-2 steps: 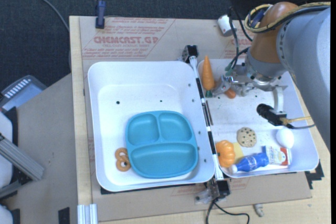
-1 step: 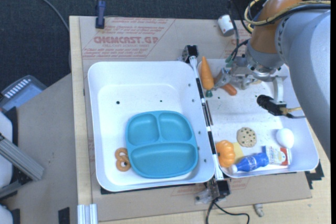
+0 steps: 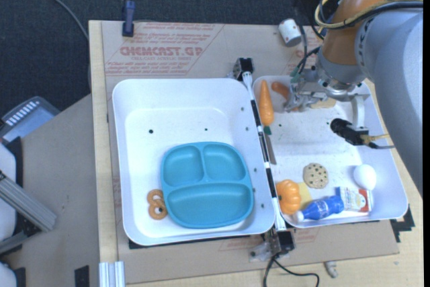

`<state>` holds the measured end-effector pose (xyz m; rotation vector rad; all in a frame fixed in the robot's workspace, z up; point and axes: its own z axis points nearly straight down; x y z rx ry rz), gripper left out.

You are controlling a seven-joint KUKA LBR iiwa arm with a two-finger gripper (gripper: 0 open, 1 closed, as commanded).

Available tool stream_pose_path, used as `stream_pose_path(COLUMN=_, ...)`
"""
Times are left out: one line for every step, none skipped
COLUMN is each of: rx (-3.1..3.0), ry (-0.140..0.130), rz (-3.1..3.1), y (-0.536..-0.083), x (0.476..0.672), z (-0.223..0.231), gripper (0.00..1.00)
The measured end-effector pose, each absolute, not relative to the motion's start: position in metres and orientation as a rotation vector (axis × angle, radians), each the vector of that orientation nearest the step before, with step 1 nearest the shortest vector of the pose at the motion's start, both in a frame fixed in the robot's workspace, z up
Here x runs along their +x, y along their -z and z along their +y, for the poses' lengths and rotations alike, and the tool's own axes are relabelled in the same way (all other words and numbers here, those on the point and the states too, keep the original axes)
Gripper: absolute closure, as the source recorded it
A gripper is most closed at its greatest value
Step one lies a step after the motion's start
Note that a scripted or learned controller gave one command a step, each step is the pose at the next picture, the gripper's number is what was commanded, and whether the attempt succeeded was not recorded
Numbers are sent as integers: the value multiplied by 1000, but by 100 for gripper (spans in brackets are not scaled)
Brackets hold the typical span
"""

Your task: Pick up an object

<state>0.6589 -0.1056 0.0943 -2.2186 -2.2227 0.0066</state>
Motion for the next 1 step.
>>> stream_pose_path(rx=-2221, ry=4, rz=-2225, y=-186, x=643, z=-40, gripper=100)
